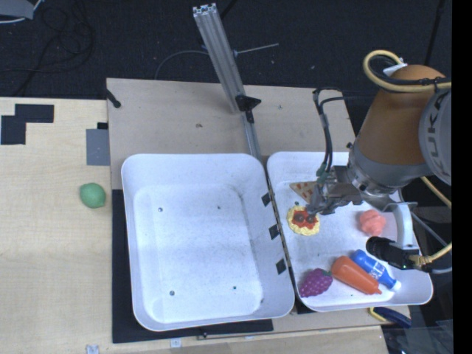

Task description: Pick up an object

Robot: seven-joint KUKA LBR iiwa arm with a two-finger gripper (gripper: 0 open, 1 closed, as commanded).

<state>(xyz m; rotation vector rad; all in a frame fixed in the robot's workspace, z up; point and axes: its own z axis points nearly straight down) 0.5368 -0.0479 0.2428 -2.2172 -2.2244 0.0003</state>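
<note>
- The claw (316,211) hangs low in the right bin (420,290), its tips at the top edge of the yellow-and-red toy (304,221); whether it grips the toy, I cannot tell.
- A tan wedge (301,190) lies just behind the claw.
- A pink lump (372,220) sits to the right, near the arm (394,135).
- Nearer the front: purple grapes (316,282), a carrot (354,274) and a blue bottle (375,266) (the last two touching).
- The left bin (136,175) lies alongside.
- A green ball (93,195) rests well apart on the bench (44,249).
</note>
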